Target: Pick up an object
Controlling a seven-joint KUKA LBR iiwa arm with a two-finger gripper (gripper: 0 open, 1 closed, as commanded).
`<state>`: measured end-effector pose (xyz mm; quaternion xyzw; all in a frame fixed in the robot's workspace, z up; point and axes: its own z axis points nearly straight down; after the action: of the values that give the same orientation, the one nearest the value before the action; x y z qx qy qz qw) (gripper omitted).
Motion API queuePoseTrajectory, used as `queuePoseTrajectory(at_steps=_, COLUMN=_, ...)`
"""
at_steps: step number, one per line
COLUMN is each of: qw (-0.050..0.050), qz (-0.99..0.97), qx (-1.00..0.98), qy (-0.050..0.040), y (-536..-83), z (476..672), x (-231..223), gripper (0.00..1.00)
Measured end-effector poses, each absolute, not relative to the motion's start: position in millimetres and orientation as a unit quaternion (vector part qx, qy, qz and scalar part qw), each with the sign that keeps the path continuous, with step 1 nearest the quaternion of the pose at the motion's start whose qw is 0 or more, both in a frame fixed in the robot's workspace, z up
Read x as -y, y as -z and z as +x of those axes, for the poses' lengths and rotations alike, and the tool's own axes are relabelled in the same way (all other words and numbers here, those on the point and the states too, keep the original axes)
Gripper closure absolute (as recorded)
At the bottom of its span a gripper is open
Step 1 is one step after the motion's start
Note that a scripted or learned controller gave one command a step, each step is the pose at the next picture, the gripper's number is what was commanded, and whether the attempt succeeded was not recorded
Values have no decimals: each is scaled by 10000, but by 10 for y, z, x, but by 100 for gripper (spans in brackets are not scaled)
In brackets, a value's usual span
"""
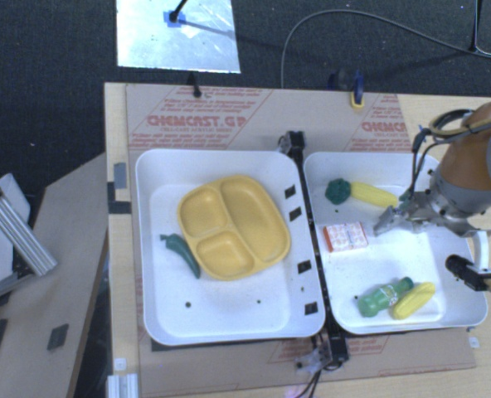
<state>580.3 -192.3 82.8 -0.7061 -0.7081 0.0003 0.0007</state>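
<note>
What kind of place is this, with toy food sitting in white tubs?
Probably a robotics test bench in a lab. A grey arm with an orange band reaches over two shallow white plastic bins, which hold a yellow divided plate and toy food. Loose cables cross the dark floor.

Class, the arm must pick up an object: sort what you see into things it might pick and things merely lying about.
Might pick: red-and-white flat packet; yellow corn cob with green husk; green plastic bottle; yellow banana; dark green pepper.

Lying about: yellow divided plastic tray; silver foil sheet.
</note>
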Motion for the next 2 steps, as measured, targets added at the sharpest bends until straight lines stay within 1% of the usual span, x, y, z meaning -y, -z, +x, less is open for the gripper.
queuePoseTrajectory(at_steps=1, qw=-25, qz=-7056, qx=7086, qy=11, y=-961, z=5821, x=1930, gripper=100)
queuePoseTrajectory(at_steps=2, qw=-41, qz=-7051, qx=7091, qy=21, y=-1582, z=5919, x=1930, gripper=100)
